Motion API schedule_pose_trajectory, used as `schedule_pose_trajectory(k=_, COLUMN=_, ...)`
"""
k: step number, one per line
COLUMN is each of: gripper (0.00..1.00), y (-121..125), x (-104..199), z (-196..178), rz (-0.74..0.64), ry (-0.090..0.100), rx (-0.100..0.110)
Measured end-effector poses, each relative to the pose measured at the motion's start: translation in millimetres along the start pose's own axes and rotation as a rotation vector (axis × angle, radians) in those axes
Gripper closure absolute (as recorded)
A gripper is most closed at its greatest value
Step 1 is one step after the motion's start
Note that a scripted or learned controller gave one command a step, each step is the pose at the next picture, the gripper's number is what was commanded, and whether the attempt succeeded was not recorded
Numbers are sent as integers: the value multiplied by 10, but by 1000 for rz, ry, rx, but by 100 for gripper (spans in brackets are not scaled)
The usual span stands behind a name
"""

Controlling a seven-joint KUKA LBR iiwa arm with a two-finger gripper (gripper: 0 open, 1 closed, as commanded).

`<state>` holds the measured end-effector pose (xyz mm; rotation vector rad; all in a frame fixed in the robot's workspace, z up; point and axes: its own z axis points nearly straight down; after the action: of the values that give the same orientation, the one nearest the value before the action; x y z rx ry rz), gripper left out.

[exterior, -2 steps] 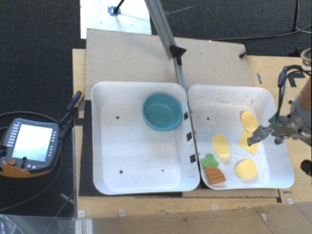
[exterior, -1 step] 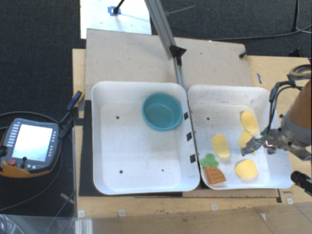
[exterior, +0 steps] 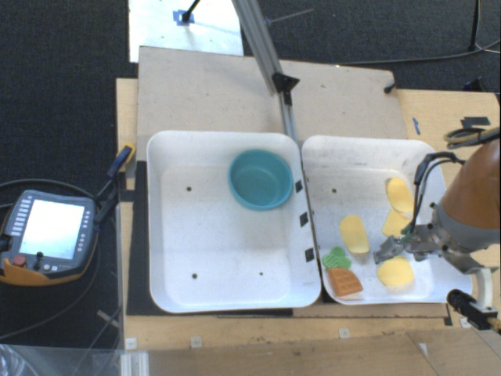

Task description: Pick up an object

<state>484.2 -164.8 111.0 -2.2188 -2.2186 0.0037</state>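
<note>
Camera view: arm (exterior: pixel 470 202) low over right bin (exterior: pixel 368 151)

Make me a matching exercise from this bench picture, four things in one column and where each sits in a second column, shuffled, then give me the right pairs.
Things:
1. teal bowl
2. orange block
3. green piece
4. control pendant

Places:
A. front left corner of the right bin
B. off the bench, on the dark floor to the left
C. back right of the left bin
D. just behind the orange block, by the divider between the bins

Pairs: 1-C, 2-A, 3-D, 4-B
</note>
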Motion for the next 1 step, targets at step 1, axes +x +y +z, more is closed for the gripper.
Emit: schedule_pose_trajectory(k=1, gripper=100, y=18, x=-4, z=-129, rz=0, ry=-1, rx=-6)
